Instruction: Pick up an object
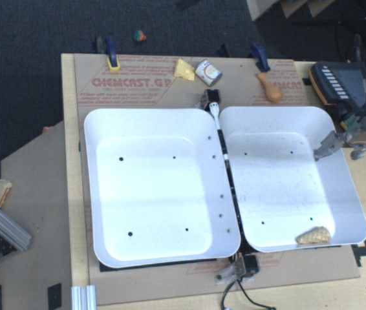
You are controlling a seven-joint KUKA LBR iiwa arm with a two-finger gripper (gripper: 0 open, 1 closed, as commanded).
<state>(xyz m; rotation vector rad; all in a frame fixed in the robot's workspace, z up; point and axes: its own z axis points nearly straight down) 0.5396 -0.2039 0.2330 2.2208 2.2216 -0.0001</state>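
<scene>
- The jaws (328, 146) sit at the far right rim of the right bin (280, 118), grey and small against the white wall; whether they are open or closed cannot be told, and nothing is seen between them.
- The arm behind them is cut off at the right edge, tangled visually with cables and dark equipment (338, 82) there.
- The one object in the bins, a tan crumpled lump (313, 236), lies in the right bin's near corner, well apart from the jaws and toward the viewer from them. Nothing stands between the two.
- The left bin (105, 128) lies well to the far side of the jaws, across the black seam between the bins.
- On the counter (73, 173) beyond the bins lie a yellow wedge (184, 70), a small white-and-grey box (208, 72), and a wooden-handled piece (270, 90); blue clamps (111, 51) hold the board's back edge.
- A small coloured item (140, 36) lies on the dark floor; too small to identify.
</scene>
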